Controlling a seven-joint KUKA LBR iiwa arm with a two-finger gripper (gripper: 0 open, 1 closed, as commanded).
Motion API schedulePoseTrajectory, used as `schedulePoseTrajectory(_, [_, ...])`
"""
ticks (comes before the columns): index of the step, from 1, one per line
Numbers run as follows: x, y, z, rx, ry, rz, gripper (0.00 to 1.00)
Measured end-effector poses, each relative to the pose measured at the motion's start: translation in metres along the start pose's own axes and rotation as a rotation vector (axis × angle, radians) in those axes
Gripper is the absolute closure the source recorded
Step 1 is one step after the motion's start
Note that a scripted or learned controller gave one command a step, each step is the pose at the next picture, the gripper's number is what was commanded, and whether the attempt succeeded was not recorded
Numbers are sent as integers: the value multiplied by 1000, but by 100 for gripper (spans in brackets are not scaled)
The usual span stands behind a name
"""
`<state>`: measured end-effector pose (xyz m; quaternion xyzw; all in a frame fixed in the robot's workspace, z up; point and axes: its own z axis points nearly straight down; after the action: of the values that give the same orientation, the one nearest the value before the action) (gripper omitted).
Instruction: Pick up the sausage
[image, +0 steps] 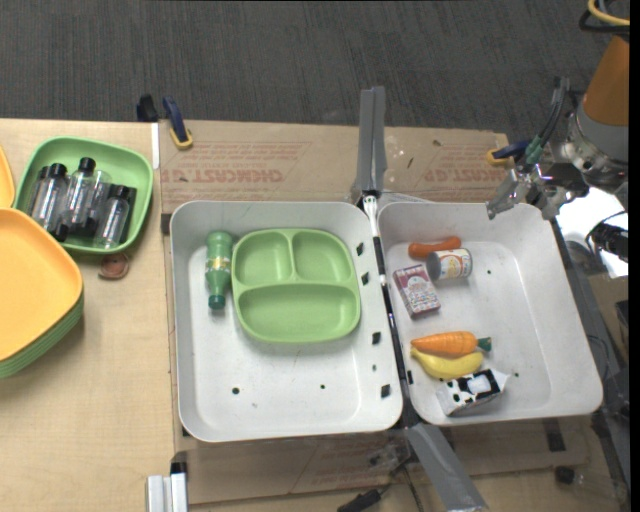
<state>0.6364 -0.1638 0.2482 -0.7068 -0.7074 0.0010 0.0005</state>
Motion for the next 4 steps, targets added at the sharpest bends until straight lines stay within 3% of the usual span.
schedulePoseTrajectory(1, [13, -57, 98, -1, 1, -486, 0])
schedulePoseTrajectory(2, [-9, -144, 154, -10, -5, -564, 0])
schedulePoseTrajectory(3, [33, -92, 157, -2, 0, -525, 0])
schedulePoseTrajectory(4, [53, -86, 157, -3, 0, -239, 0])
